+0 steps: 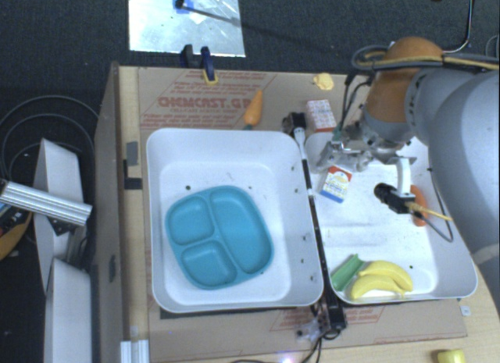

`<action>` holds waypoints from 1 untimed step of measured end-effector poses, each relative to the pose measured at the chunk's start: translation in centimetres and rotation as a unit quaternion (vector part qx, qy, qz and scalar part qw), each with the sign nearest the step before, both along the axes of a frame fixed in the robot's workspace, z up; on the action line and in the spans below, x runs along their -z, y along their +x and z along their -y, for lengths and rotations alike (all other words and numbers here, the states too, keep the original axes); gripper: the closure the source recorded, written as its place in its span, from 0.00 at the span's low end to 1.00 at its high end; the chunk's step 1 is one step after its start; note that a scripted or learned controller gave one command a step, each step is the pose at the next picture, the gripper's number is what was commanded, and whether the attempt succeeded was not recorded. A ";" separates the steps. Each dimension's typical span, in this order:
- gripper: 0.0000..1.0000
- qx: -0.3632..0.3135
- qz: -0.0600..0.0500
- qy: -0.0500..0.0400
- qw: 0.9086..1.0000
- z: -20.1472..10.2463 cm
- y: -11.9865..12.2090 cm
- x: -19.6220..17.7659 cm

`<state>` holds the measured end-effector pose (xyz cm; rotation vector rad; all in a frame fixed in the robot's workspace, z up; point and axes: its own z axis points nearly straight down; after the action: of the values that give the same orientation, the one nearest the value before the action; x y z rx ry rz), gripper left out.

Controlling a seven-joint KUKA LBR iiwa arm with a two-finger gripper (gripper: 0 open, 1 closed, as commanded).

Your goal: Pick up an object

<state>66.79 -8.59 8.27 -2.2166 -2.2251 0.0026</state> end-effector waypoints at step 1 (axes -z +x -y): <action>0.00 0.000 0.002 0.000 1.000 -0.2 0.1 -0.2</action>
<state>66.90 -8.34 8.48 -2.2178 -2.2272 -0.0011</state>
